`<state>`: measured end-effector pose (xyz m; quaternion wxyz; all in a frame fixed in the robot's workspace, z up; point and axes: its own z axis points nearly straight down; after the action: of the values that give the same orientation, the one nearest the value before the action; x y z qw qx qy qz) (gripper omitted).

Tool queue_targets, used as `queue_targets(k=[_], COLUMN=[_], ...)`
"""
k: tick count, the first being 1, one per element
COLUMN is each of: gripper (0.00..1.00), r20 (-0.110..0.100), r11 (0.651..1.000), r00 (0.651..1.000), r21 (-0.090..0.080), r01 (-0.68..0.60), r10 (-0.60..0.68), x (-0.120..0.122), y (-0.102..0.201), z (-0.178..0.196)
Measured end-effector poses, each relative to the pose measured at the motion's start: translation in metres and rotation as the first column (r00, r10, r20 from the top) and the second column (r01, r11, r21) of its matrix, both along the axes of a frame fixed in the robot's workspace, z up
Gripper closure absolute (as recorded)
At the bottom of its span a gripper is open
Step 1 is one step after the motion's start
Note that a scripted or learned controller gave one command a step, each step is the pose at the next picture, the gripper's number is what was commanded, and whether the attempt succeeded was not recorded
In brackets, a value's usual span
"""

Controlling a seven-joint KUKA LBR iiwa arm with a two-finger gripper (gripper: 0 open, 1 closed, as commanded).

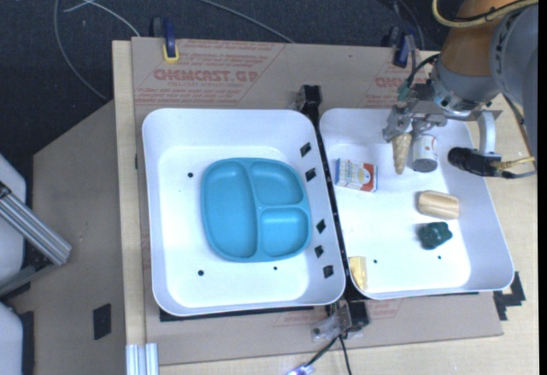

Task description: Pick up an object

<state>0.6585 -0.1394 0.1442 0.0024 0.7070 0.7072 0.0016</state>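
grey arm (513,49) with its orange band reaches in from your right, and the hand (400,161) hangs over the upper part of the right bin (479,275). you see one pale pointed tip aimed down at the bin floor; whether the hand is apart or together cannot be told from this angle, and nothing shows gripped in it. right bin contents: a small white packet with red and blue print (355,174) near the left wall, a tan block (438,205) right of centre, a dark green lump (434,234) just below the block, a small yellow piece (356,269) at the lower left corner. left bin (171,279) holds a blue divided plate (255,208), lying flat at its middle. both bins rest side by side on the surface (128,219).
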Motion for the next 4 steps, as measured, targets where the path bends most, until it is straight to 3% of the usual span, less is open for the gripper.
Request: queue_targets(k=[2, 3, 4], gripper=[1.00, 1.00, 1.00], r20=[0.002, -0.008, -0.010], r11=[1.000, 1.000, 1.000], r00=[1.000, 1.000, 1.000], r21=[0.000, 0.003, 0.004], r01=[-0.001, -0.004, -0.005], r10=[0.001, 0.004, 0.005], x=[0.004, -0.007, -0.041], y=[0.002, 0.049, 0.098], z=[0.121, 0.118, 0.113])
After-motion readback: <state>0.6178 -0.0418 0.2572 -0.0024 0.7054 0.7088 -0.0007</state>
